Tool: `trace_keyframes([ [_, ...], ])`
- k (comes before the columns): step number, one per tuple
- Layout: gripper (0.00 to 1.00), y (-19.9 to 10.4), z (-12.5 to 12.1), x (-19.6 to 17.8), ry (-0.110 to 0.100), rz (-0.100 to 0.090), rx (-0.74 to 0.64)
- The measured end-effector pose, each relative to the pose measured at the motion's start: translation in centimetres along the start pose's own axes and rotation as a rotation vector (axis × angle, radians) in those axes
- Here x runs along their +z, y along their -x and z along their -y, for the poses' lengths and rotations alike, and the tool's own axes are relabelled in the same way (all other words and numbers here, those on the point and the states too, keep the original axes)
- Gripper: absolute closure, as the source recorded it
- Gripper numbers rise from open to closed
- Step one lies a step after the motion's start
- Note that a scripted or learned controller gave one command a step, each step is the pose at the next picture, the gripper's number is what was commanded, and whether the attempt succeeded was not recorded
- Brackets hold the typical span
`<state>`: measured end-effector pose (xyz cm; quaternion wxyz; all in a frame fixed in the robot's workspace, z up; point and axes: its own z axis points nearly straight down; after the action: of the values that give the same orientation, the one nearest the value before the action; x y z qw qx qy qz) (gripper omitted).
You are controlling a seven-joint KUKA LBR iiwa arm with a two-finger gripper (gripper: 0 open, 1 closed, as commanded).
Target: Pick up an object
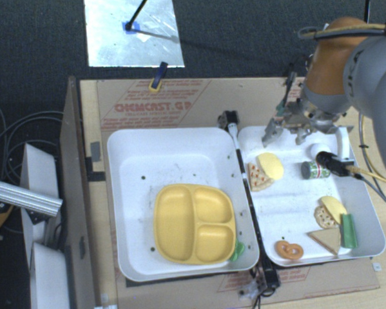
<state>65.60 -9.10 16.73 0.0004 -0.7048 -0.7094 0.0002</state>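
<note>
My gripper hangs over the back left corner of the right bin, open, with nothing between its fingers. Just in front of it lie a pale yellow round piece and a pizza slice, side by side and touching. A small green and white can lies on its side to the right of them. Along the front of that bin sit a pretzel, a tan toast wedge, a green bar, a brown cookie and a yellow chip.
The left bin bears a yellow divided plate, with a small green piece tucked at its front right corner. The bins' shared wall runs just left of the pizza slice. Cardboard lies behind the bins.
</note>
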Motion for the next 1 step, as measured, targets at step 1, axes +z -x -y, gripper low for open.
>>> trace_keyframes([
  [1, 0.0, 0.66, 0.39, 8.78, -0.003, 0.0, 0.006],
])
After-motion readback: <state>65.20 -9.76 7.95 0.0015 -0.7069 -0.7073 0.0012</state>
